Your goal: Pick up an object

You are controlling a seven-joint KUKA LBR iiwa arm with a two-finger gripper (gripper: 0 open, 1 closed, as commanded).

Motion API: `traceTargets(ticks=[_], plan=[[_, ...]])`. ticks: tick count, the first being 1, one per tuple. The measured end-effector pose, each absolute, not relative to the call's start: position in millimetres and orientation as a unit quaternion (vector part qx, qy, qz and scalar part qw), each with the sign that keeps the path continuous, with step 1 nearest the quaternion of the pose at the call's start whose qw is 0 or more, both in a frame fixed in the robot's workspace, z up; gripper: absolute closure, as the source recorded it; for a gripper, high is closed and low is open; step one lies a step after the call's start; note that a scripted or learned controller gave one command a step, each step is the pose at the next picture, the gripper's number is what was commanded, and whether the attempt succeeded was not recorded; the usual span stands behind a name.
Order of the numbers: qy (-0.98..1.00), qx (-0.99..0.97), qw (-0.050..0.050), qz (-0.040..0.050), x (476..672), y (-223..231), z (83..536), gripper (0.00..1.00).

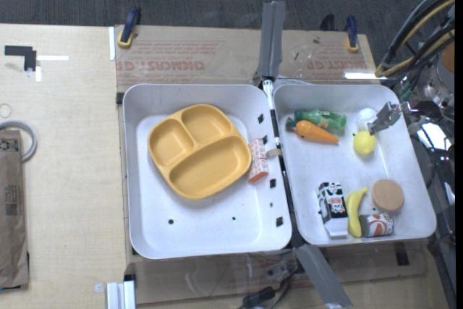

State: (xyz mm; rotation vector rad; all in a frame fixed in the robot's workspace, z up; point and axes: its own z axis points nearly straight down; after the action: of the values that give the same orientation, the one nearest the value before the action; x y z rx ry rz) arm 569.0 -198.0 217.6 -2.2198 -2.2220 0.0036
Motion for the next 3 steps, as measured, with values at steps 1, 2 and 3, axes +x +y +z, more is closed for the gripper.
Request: traceTargets(ticks=[1,2,3], plan=[[-0.802,-0.597,0.0,0.0004,581.5,-139,92,0.0],[-0.801,-0.598,-0.002,0.0005,581.8,-141,101,1.0],[-0.581,-0.814,0.0,0.0016,601.9,-112,91,1.0]])
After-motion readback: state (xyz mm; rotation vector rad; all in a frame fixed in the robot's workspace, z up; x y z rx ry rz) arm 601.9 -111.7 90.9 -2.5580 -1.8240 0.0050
